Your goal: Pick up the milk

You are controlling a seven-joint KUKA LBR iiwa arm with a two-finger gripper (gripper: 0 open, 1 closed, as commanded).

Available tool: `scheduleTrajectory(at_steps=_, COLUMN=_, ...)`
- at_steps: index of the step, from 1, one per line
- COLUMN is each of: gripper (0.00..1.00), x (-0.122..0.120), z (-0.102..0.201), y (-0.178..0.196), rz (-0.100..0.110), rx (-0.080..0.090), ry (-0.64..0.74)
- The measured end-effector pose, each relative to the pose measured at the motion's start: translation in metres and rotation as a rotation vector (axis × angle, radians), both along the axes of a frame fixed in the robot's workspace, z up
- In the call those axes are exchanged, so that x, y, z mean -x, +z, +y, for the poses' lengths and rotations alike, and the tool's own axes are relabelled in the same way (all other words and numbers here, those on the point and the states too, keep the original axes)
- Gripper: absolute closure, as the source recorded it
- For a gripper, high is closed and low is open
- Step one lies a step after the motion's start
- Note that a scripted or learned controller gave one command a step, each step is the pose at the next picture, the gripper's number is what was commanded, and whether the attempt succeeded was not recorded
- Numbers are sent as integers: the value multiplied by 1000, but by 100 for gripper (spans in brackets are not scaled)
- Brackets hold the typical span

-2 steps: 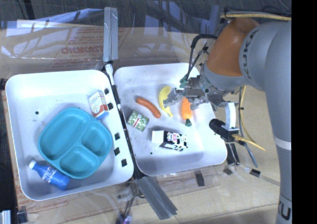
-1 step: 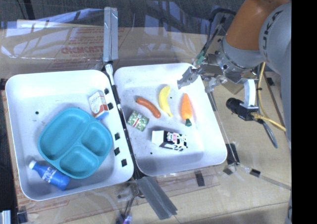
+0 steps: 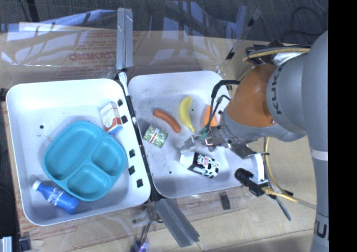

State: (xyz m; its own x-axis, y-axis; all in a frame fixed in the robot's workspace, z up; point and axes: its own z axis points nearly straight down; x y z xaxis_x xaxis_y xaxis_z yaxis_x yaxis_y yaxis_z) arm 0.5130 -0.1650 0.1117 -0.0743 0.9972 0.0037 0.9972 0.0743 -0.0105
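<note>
In the camera view, the arm (image 3: 268, 100) comes in from the right and bends over the right bin (image 3: 167, 83), its bulk hiding that bin's right rim and wall. The gripper (image 3: 202, 136) sits low over the bin floor amid cables and metal parts; whether it is open or closed cannot be told, and nothing can be seen held in it. The milk (image 3: 204, 164), a small carton with black-and-white cow patches, lies on its side on the floor of the right bin, near the front rim and just below the gripper; whether the two touch is unclear. Its long axis runs roughly left to right with a slight slant down to the right; which end is the top is too small to tell. Further left in the same bin lie a sausage (image 3: 167, 120), a banana (image 3: 186, 112) and a green packet (image 3: 155, 135); an orange thing (image 3: 207, 115) is partly hidden behind the wrist. The left bin (image 3: 33, 100) holds a blue tray (image 3: 83, 159), a small carton (image 3: 110, 116) and a blue bottle (image 3: 56, 196).
</note>
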Motion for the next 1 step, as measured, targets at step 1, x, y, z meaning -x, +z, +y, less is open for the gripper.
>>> scheduleTrajectory(at_steps=1, gripper=0, x=5, z=6, y=-13, rz=-4, rx=-2, ry=150)
